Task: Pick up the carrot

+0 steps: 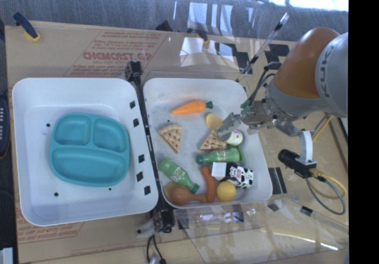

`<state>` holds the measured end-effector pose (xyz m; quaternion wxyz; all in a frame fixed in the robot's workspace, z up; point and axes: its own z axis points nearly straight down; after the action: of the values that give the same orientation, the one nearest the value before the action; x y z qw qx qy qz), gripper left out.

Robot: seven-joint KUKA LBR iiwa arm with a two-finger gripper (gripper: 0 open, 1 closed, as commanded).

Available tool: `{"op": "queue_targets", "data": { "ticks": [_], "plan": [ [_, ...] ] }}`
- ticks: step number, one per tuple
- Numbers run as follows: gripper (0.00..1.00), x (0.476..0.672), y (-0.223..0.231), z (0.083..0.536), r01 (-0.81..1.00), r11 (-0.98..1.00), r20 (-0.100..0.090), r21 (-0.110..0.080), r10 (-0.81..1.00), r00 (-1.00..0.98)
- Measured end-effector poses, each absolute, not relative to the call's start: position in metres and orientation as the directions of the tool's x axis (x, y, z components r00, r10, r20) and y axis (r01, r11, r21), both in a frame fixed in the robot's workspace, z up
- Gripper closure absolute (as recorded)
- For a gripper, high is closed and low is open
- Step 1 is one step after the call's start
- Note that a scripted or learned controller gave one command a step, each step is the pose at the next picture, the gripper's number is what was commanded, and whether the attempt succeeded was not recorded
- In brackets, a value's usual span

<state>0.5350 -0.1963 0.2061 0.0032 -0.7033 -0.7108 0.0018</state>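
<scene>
While the carrot [190, 107] lies untouched near the 12 o'clock end of the right bin [155, 92], the gripper [228, 128] hangs lower and to the right of it, over the small pale round item [235, 137] beside the waffle wedge [211, 141]. From the gripper, the carrot sits toward roughly 10 o'clock, near but clearly apart, with a yellowish piece [213, 120] lying between the two. The carrot's long axis runs almost 9-to-3 across the bin, the orange tip pointing to 9 o'clock and the green top to 3 o'clock, nearest the arm [308, 76]. How far the jaws stand apart cannot be told from this slanted view, and nothing can be seen held by them.

Judging from this layout, the grasp has not begun. The coming move would seem to call for a shift toward 10 o'clock and a closing line set across the carrot's width, that is, along 12-to-6. The bare floor around the carrot favours a clean descent.

Elsewhere in the right bin lie a second waffle piece [171, 137], two green bottles [178, 174], and a lemon [226, 190]. The left bin [26, 94] holds a teal divided plate [90, 148].
</scene>
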Motion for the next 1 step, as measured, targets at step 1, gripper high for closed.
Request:
{"op": "queue_targets", "data": {
  "ticks": [1],
  "plan": [
    [0.00, 0.6102, -0.1968, 0.1361, 1.000, 0.007, 0.000, -0.013, 1.000, -0.007]
  ]
}}
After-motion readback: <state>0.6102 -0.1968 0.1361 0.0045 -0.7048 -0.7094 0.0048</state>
